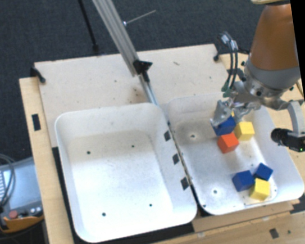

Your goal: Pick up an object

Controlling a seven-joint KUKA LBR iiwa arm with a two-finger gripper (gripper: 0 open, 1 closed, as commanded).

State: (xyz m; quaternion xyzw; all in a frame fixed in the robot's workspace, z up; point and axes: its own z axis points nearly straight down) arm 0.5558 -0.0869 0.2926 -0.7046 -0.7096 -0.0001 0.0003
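Blocks are lying in the right bin [206,198]; the gripper [223,118] is partly hiding a blue block [225,127], its grip unreadable.

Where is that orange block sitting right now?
The orange block lies in the right bin, just below a blue block and beside a yellow one.

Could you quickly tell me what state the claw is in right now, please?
Claw: down in the right bin at the blue cube; whether it is open, closed or holding the cube cannot be told.
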